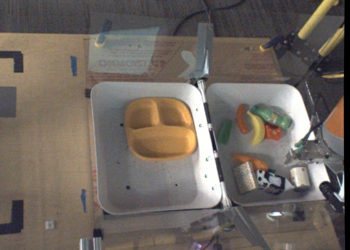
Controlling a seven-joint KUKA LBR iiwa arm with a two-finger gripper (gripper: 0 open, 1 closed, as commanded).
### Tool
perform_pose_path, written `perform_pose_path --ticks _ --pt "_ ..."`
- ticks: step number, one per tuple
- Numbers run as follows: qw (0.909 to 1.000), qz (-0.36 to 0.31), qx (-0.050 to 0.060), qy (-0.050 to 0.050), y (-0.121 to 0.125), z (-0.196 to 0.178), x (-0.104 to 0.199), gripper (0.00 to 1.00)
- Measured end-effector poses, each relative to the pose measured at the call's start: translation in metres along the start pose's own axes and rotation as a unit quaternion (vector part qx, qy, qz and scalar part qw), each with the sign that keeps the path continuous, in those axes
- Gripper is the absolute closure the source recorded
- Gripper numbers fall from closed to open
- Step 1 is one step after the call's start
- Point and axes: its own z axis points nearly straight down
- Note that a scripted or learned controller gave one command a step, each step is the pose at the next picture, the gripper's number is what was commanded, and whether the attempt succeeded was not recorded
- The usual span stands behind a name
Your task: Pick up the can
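A small pale, cream-coloured can [299, 178] stands upright near the front right corner of the right-hand white bin [219, 101], its round top facing up, just beside a black-and-white item [270, 180] on its left.

The arm's orange-banded wrist enters low at the right edge; its gripper [304, 155] seems angled leftward, details blurred.

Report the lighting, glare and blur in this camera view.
Camera view: even, soft light; the orange three-compartment plastic plate casts a faint shadow in the left white bin; mild glare on the clear sheet above it; the small pale cylindrical can and the gripper look soft and blurry.
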Motion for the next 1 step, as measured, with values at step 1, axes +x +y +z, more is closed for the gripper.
perform_pose_path --ticks 1 --pt "0.9858 0.168 0.002 -0.004 -0.0036 0.0105 0.0252 1.0"
